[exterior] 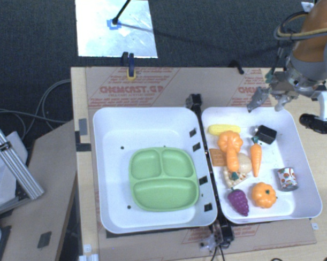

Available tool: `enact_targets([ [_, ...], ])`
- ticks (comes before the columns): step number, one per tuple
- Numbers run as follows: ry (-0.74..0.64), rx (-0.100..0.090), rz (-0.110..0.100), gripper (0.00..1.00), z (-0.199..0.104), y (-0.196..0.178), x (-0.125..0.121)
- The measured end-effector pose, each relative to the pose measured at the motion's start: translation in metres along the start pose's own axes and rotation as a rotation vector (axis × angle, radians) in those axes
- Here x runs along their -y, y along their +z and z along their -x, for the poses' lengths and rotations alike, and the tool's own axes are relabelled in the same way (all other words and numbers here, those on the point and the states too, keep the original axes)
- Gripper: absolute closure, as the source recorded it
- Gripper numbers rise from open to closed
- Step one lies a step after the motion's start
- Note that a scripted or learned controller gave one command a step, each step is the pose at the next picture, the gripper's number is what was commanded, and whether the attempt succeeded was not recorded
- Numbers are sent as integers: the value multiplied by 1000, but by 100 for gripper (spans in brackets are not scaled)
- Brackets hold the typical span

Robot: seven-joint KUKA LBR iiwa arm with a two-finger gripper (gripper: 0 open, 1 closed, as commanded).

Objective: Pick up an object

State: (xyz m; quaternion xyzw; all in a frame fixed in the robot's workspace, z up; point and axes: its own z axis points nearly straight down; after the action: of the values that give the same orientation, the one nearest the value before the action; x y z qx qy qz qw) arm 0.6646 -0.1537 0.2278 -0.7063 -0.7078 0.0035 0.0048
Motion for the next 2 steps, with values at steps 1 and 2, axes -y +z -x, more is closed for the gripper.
enact_targets([
  [1,-2,2,9,0,0,-6,-2],
  [2,1,1,5,0,8,50,3],
])
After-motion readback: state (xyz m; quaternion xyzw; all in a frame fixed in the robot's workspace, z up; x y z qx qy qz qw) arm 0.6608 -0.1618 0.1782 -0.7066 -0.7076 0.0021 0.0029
